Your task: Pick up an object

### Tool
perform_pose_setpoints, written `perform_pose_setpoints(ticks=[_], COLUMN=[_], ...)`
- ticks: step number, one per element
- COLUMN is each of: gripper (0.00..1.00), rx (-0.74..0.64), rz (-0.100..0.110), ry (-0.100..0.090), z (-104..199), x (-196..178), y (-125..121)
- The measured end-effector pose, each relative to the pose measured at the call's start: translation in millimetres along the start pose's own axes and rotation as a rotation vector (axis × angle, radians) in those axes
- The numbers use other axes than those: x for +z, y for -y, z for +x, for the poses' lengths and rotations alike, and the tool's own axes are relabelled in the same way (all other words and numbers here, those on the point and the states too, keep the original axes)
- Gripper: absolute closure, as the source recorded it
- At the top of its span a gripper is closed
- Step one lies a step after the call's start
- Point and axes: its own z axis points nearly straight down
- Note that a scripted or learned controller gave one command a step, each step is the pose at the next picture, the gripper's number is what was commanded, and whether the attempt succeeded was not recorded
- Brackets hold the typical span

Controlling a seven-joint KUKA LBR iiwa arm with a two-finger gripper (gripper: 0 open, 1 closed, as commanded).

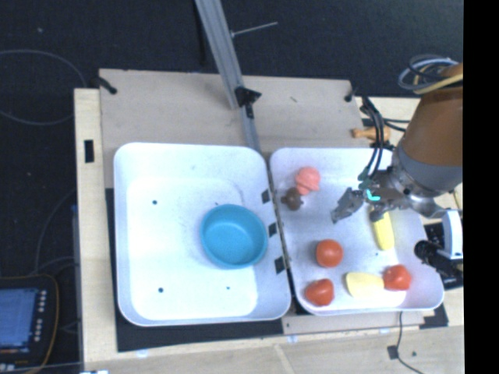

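Two white bins sit side by side on the bench, and the arm (433,142) comes in from the right edge of the frame over the right bin (343,162). Looks like the approach step: the gripper (348,206) hangs above bare bin floor with nothing between its fingers, though whether they're apart or together is too dark and small to tell. Next move probably calls for choosing a target and lining up over it before descending; the yellow piece (382,231) just right of the gripper is closest. The left bin (156,170) holds a blue bowl (233,236) near its right side. The right bin also holds a second yellow piece (364,284) at the bottom, three red balls (329,252) (319,291) (397,277), a pink ball (308,178) and a small brown lump (292,200) at upper left.
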Motion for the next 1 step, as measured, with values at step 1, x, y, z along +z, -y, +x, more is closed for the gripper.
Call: perform_pose_setpoints(ticks=[1], gripper=[0.0], rx=[0.0], rz=[-0.004], ry=[0.0], z=[0.0], x=[-2.0], y=[-0.8])
